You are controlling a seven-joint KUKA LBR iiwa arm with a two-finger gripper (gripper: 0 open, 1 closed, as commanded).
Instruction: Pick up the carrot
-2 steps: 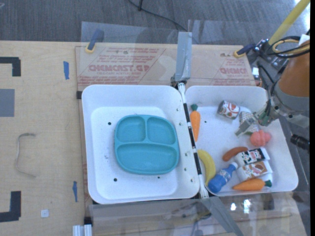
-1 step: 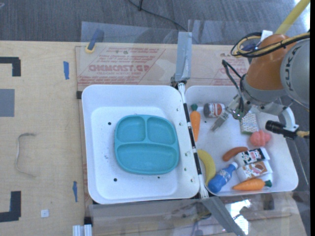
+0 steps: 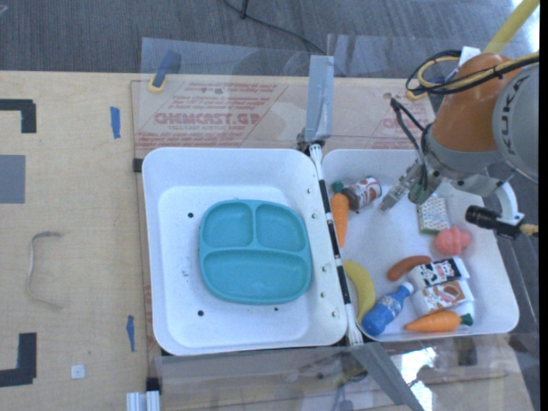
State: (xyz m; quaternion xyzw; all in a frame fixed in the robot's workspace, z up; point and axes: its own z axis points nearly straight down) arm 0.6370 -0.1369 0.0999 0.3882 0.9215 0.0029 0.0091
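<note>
Carrot, an orange plastic toy with a green top (image 3: pixel 340 217), lies against the left wall of the right-hand shallow white bin (image 3: pixel 505 315), pointing lengthwise along the divider. A second orange carrot toy (image 3: pixel 437 321) lies near the bin's front edge, beside a small white milk carton (image 3: pixel 441 272) and a blue plastic bottle (image 3: pixel 385 310). A yellow banana (image 3: pixel 361 287) rests in front of the first carrot, and a small brown-and-white can (image 3: pixel 366 192) sits just to its right. The two-finger gripper (image 3: pixel 409 187) hangs over the bin's rear part, apart from either carrot; I cannot tell how its pincer stands. A turquoise divided plate (image 3: pixel 254 251) fills the middle of the left-hand white bin (image 3: pixel 163 229).
</note>
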